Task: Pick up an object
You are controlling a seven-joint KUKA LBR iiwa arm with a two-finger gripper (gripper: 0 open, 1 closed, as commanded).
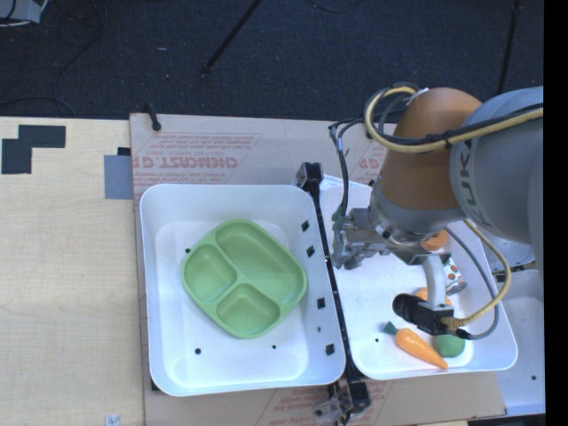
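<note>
Arm is reaching in from the right, wrist bending down over the right bin (368,304). Gripper (348,251) is hovering beside the divider; can't tell if open or closed. Smooth tapered orange carrot (420,346) is lying below-right of it, well apart. Glossy green three-compartment plate (244,278) is sitting to its left.

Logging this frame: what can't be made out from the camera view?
Camera view, all in the right bin:
Whether the pincer holds anything: the arm's wrist looms over it.
The orange and white object: mostly covered by the arm, so it is not identifiable.
The green item beside the carrot: too small and partly covered to name.
The bin's far half: hidden under the arm.
</note>
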